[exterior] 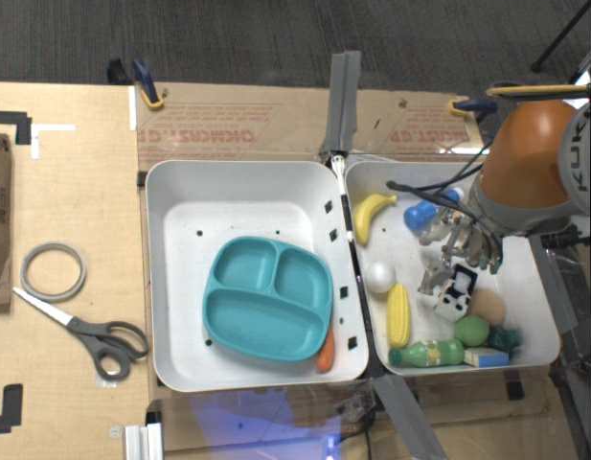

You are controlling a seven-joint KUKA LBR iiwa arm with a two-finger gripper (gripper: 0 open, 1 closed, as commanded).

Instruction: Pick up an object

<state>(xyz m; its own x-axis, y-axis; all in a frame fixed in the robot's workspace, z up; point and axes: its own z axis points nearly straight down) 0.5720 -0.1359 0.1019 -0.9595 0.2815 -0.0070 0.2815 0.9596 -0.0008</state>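
My gripper (446,274) is low inside the right bin (539,286), under the orange-banded wrist (530,156). Its tip is right beside a small black-and-white toy (457,291), and I cannot tell whether they touch. Around it lie a blue toy (421,217), a yellow banana (368,214), a white ball (380,276), a corn cob (398,314), a beige egg (488,307), a green ball (472,331) and a green bottle (427,355). The arm hides part of the bin's far right side.
A blue-and-white block (487,357) and a dark green piece (507,338) sit in the right bin's near corner. The left bin (180,218) holds a teal divided plate (268,297) and an orange carrot (326,355). Scissors (94,333) and a tape roll (54,270) lie on the bench at left.
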